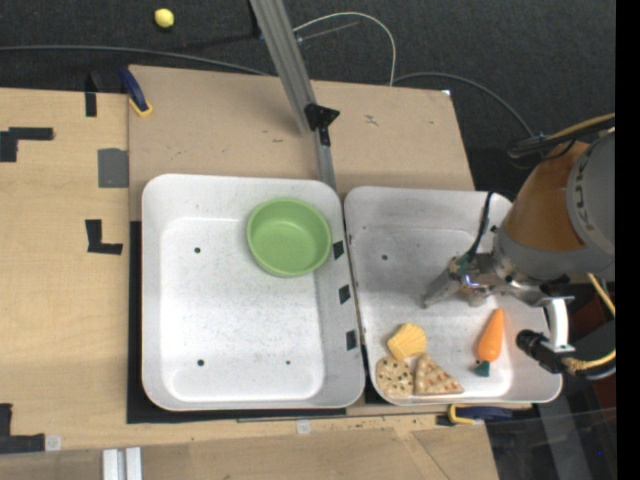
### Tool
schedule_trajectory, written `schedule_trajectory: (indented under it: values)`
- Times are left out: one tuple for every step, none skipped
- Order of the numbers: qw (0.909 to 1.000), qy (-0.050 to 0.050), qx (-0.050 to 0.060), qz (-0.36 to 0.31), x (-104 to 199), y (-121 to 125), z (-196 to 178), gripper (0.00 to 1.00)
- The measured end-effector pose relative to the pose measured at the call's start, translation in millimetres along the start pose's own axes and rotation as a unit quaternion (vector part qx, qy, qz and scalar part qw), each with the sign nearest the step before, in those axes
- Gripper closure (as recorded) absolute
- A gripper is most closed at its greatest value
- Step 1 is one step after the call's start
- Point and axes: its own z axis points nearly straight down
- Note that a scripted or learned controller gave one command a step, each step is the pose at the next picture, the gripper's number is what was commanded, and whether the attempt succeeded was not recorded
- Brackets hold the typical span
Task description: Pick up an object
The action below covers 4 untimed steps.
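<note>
1. The arm (560, 218) reaches into the right bin (400, 218), and its gripper (445, 286) sits low over bare bin floor near the middle.
2. The fingers look to be drawn together into a thin point with nothing between them, though the view here is small and dim, so I cannot tell their state for sure.
3. Candidates for the pick lie along the right bin's near edge: a carrot (490, 337) just right of and below the gripper, a cheese wedge (406, 342), a round cracker (395, 376) and a triangular cracker (435, 377) touching it.
4. A green bowl (288, 236) stands in the left bin (200, 308), well apart from the gripper.
5. Progress: nothing is lifted; every object rests on a bin floor. By my reading, the grasp itself is not yet done.
6. Left to do: close on 1 object, likely the carrot or cheese wedge as the nearest, and raise it clear.
</note>
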Motion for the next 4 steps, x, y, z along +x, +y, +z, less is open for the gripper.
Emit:
schedule_trajectory:
  values:
    - [1.0000,0.000,-0.002,-0.001,0.4,1.2,-12.6,1.00]
    - [1.0000,-0.001,-0.005,0.000,-7.2,6.8,-69.8,1.00]
    - [1.0000,-0.002,-0.006,0.000,-16.9,11.2,-121.3,1.00]
    - [1.0000,-0.001,-0.004,0.000,-16.6,11.6,-144.3,1.00]
